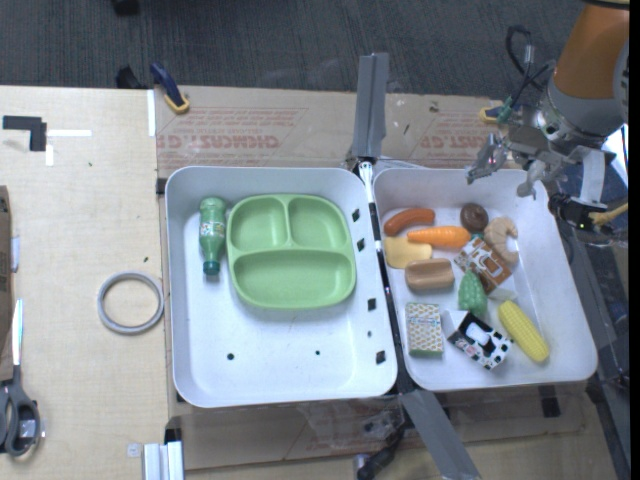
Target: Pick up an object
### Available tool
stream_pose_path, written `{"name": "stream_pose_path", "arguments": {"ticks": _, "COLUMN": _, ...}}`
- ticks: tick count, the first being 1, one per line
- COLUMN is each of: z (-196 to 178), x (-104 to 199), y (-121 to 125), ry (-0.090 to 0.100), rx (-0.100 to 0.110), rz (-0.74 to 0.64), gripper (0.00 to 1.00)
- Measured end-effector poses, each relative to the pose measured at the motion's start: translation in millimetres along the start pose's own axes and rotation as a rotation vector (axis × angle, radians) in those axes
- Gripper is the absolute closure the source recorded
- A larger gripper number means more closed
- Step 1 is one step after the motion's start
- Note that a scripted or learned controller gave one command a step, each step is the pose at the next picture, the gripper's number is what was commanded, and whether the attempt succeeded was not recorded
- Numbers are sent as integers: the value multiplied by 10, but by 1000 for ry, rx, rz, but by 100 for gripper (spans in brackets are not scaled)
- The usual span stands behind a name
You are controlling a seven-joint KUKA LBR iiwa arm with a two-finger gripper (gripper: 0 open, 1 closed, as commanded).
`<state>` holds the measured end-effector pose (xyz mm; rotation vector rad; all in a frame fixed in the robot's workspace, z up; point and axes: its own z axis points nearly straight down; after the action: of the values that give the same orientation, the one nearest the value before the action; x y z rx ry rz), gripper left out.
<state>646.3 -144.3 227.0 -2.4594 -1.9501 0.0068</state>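
Observation:
The right bin holds several toy foods: a hot dog sausage, a carrot, a chocolate donut, a bread piece, a corn cob, a green vegetable and small printed packets. My gripper hangs above the bin's far right corner, its two fingers spread apart with nothing between them. It is well above and behind the donut.
The left bin carries a green divided plate and a small green bottle. A tape ring and scissors lie on the bench at left. A grey divider post stands between the bins at the back.

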Motion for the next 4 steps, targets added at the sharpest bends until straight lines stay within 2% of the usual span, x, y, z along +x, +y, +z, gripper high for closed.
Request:
{"name": "stream_pose_path", "arguments": {"ticks": 1, "z": 1345, "x": 11, "y": 133, "ry": 0, "rx": -5, "rz": 43, "gripper": 0}}
{"name": "stream_pose_path", "arguments": {"ticks": 2, "z": 1138, "x": 67, "y": 118, "ry": 1, "rx": -4, "rz": 303, "gripper": 0}}
{"name": "stream_pose_path", "arguments": {"ticks": 3, "z": 1362, "x": 257, "y": -801, "ry": 1, "rx": -2, "rz": 24, "gripper": 0}}
{"name": "stream_pose_path", "arguments": {"ticks": 4, "z": 1264, "x": 238, "y": -793, "ry": 1, "rx": -4, "rz": 29, "gripper": 100}}
